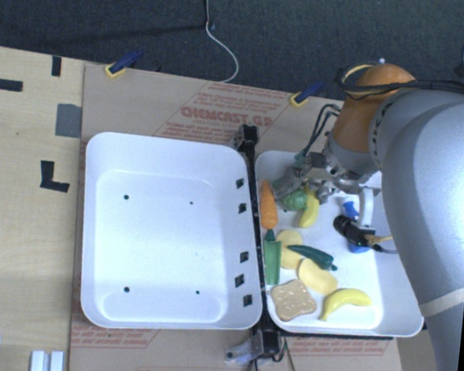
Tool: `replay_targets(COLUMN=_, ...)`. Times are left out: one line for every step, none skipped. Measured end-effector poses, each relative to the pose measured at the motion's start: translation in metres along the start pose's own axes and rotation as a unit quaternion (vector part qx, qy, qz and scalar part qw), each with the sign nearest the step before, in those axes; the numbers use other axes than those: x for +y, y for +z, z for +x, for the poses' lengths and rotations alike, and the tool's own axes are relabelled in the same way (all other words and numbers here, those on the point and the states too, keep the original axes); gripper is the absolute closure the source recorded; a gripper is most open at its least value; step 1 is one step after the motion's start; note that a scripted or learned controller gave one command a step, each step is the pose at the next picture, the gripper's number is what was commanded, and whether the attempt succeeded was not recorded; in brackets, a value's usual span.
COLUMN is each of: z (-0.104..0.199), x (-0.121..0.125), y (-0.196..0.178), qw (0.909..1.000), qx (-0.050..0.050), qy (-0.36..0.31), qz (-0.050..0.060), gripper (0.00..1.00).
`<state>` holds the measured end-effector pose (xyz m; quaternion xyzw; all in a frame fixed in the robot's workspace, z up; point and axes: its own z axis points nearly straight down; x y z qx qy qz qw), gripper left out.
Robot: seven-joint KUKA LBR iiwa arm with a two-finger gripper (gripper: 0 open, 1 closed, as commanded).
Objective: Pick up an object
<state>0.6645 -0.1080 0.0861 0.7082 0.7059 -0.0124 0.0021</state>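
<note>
We see a green toy (296, 201) in the right bin (397, 303), just under our gripper (301, 183); whether the gripper grips it we cannot tell. Near the toy lie a carrot (268, 209), a banana (345, 301) and toast (293, 300).

Even, fairly bright overhead light, soft shadows inside the white bins (102, 157), slightly grainy, mildly soft focus.

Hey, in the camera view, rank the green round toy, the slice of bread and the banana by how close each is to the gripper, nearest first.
Measured from the gripper at the far end of the right bin:
1. Green round toy, just below the gripper.
2. Slice of bread, at the bin's near edge by the divider.
3. Banana, near edge, further right. Bread and banana are nearly too close to call.
</note>
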Motion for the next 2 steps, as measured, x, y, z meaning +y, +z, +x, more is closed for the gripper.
replay_targets(z=0.006, x=0.001, y=-0.009, qw=1.0000, qx=0.004, qy=0.000, qz=-0.004, gripper=1.00)
replay_targets(z=0.070, x=-0.012, y=-0.106, qw=0.9999, qx=0.011, qy=-0.005, qz=-0.011, gripper=1.00)
